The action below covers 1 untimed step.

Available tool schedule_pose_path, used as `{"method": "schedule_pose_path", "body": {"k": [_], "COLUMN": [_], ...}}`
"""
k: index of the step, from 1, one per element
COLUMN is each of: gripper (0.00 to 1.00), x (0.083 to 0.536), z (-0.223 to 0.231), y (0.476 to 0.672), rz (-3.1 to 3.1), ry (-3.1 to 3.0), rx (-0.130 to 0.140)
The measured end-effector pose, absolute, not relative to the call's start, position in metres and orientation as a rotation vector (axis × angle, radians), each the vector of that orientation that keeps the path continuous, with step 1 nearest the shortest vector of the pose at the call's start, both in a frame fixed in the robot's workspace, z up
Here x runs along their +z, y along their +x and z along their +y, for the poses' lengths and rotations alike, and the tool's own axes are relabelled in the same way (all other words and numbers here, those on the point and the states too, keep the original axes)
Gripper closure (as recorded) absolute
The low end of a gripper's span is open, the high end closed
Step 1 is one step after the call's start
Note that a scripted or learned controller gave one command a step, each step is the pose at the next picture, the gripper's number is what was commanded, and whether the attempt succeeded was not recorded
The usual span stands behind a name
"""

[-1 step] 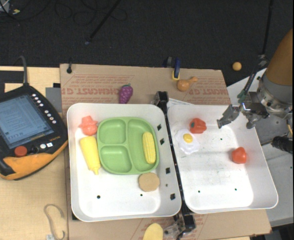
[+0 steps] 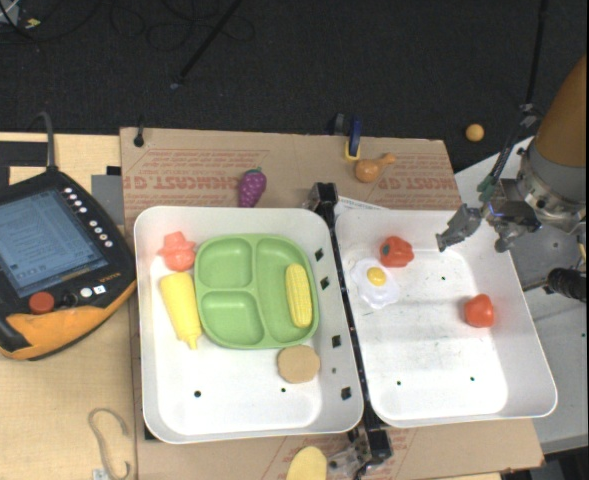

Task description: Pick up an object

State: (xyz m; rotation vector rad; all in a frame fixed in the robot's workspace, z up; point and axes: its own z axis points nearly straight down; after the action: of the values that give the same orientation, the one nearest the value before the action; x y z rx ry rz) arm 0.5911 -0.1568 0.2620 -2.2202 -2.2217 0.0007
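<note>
My pincer [image 2: 474, 223] hangs over the upper right corner of the right bin [image 2: 534, 368], above its back wall. One dark finger juts left; I can't tell from this slant whether the pair is apart or together. Nothing visible between them.

Candidates in the right bin: a red pepper-like toy [image 2: 397, 251] near the back, a fried-egg toy [image 2: 376, 281] just beside it, and a red tomato-like toy [image 2: 479, 311] well apart, toward the right wall. The pepper sits nearest me, so that's my likely target.

Handling guess: all look like hollow plastic play food. Light, stiff, smooth, so likely slippery and prone to squirting out of a two-finger pinch. Not fragile.

- Pepper: grip across the widest part of the body, low, not on the green stem.
- Tomato: rounder, will roll; centre the fingers exactly.
- Egg: flat on the floor, poor choice.

Left bin [image 2: 154, 368] has a green plate [image 2: 239, 313] with corn [image 2: 298, 294]; more crowded, skip.
</note>
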Motion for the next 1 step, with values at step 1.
{"method": "schedule_pose_path", "body": {"k": [1], "gripper": [0.0], "x": [0.2034], "z": [-0.15], "y": [0.5997], "rz": [-2.222], "ry": [-2.211], "rx": [0.006]}}
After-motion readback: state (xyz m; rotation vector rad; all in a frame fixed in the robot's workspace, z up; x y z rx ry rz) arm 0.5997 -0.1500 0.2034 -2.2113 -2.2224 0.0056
